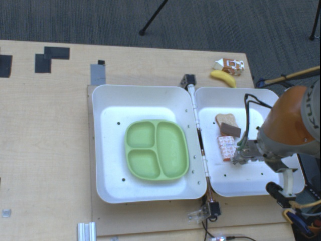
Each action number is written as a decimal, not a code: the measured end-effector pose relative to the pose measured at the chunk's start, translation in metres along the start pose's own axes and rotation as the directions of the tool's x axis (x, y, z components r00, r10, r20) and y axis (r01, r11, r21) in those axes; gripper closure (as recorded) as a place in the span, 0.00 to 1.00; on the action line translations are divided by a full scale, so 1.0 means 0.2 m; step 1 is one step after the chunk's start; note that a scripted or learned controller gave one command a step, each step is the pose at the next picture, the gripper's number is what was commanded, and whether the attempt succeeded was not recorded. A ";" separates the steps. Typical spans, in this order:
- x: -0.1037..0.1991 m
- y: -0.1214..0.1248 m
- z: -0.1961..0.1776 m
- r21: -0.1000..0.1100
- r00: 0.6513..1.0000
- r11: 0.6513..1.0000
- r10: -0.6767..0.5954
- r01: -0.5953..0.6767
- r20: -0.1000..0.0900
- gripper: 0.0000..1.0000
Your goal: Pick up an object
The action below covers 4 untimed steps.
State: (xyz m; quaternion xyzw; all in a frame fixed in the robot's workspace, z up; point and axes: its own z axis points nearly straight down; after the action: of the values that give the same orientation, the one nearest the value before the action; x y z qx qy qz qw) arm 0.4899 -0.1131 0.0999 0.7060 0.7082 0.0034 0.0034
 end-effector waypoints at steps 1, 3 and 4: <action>0.00 0.00 0.00 0.000 1.000 1.000 -0.001 0.001 0.000 0.00; 0.00 0.01 -0.05 -0.002 1.000 1.000 -0.002 0.002 -0.001 0.00; 0.01 0.01 -0.10 -0.005 1.000 1.000 -0.004 0.004 -0.001 1.00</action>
State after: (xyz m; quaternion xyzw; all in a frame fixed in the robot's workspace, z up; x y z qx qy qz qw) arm 0.4926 -0.1119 0.1208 0.7046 0.7095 0.0056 0.0049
